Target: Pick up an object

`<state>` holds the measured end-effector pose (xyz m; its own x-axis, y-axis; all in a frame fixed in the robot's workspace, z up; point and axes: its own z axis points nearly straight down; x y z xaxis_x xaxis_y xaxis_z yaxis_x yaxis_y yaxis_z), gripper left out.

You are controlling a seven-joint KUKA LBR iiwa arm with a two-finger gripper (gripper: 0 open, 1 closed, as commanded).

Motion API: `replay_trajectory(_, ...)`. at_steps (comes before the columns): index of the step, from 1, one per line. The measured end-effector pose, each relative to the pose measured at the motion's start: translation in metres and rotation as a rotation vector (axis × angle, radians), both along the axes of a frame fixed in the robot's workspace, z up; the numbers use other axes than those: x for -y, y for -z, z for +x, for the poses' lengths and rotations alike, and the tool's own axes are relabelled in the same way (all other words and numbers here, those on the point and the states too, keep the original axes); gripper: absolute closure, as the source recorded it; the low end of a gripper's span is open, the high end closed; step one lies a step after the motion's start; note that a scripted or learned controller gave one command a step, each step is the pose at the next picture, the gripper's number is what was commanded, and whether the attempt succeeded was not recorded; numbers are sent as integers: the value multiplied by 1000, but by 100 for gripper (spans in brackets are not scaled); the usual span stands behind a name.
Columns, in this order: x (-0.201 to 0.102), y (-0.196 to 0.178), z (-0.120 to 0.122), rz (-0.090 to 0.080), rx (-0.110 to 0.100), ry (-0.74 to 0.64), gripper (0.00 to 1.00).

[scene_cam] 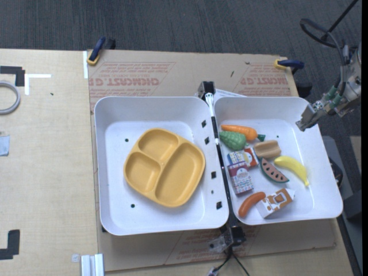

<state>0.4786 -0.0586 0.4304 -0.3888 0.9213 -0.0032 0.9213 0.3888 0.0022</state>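
The gripper (306, 121) hovers at the right bin's (322, 154) upper-right rim – whether it is released or clenched I cannot tell – while the banana (292, 168) lies below-left of it, well apart, long axis running upper-left to lower-right.

Wooden bench (46, 171) bears cardboard sheet (172, 76), clamped at far corners by blue clamps (98, 49). Two white bins (109, 171) side by side on cardboard.

Arm (351, 79) cut off at right edge — carton (276, 203) print too small.
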Motion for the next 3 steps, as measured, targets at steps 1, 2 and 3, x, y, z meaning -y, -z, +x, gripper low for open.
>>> replay_trajectory(1, 0, -10, 1, -2, 3, -2, 100)
replay_trajectory(2, 0, -20, 3, -4, 6, -4, 100)
replay_trajectory(3, 0, -30, 4, -6, 9, -6, 100)
